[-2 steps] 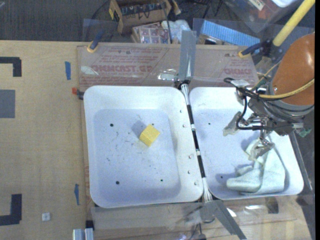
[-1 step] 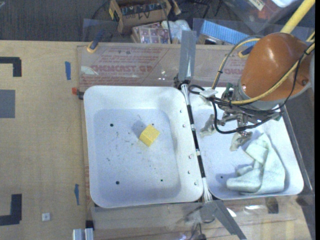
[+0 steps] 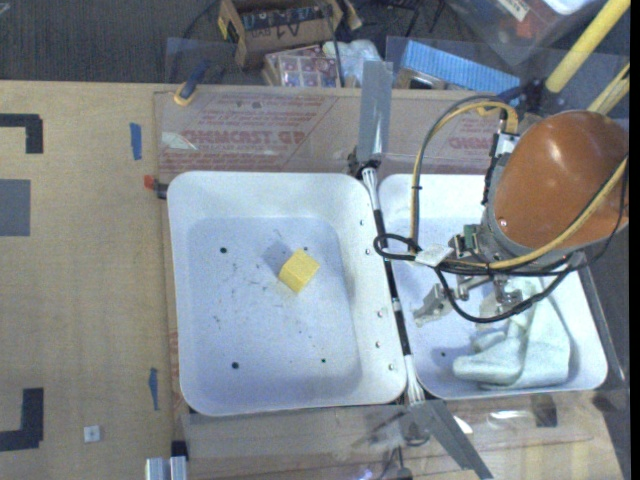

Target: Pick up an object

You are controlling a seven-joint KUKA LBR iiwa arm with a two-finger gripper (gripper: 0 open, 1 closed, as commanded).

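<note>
A small yellow block (image 3: 299, 270) lies in the middle of the left bin (image 3: 200, 218). A crumpled white cloth (image 3: 515, 353) rests in the near part of the right bin (image 3: 590, 368). My gripper (image 3: 470, 305) hangs over the right bin, just above the far-left edge of the cloth, below the orange band (image 3: 555, 183) of the arm. Its metal fingers (image 3: 430, 308) stand spread apart and open, with nothing between them. The arm and its cables hide the middle of the right bin.
A ridge (image 3: 385, 288) separates the two bins. Yellow and black cables (image 3: 430, 168) loop from the wrist over the far left of the right bin. A cardboard sheet (image 3: 250, 133) lies behind the bins, with clutter beyond the bench's far edge.
</note>
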